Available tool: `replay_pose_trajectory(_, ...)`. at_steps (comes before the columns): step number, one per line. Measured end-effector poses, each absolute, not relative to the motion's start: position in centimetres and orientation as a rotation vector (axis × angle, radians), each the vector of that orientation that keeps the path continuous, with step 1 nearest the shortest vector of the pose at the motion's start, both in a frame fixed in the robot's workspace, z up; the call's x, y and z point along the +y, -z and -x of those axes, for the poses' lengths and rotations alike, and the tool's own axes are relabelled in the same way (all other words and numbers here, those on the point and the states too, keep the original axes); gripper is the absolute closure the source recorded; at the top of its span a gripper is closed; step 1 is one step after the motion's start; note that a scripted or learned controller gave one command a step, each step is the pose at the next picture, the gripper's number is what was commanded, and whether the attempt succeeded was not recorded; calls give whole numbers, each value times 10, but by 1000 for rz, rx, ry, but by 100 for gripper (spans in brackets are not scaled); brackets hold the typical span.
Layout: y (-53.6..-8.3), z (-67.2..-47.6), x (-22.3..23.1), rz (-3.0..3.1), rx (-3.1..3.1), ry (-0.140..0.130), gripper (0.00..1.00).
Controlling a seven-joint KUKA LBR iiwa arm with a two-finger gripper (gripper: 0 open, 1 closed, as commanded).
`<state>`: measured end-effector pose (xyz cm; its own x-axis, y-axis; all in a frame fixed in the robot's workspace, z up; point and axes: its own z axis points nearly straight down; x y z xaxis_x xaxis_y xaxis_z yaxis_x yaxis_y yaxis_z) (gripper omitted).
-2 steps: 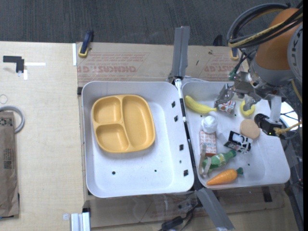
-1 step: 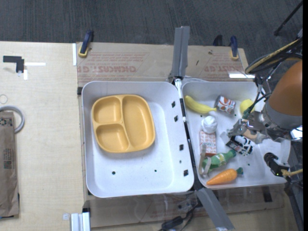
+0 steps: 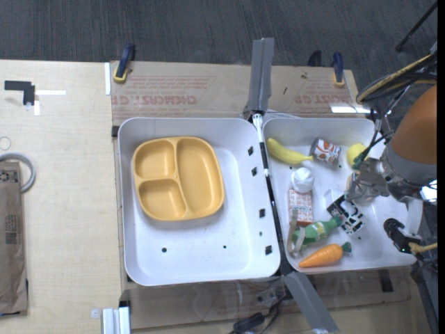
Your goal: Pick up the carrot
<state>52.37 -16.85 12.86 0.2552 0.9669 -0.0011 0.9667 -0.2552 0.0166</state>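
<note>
The carrot (image 3: 323, 255) lies at the near edge of the right bin (image 3: 375, 252), just beside a green bottle (image 3: 314, 232) — a descent by the gripper (image 3: 348, 213), hovering above it and whose opening I cannot tell, could snag that bottle instead.

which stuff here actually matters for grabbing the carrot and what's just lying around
For the job:
- carrot, at the near edge of the right bin
- gripper, just above the carrot

Lying about:
- banana
- small can
- white-capped bottle
- carton
- green bottle
- yellow divided plate in the left bin
</note>
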Motion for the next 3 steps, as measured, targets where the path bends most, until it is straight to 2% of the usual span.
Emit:
replay_pose_trajectory(1, -92, -610, -191, -2255, 2184, 2, 100)
replay_pose_trajectory(2, -151, -612, -192, -1899, 2498, 1, 100)
replay_pose_trajectory(3, -203, -660, -177, -2041, 2384, 1, 100)
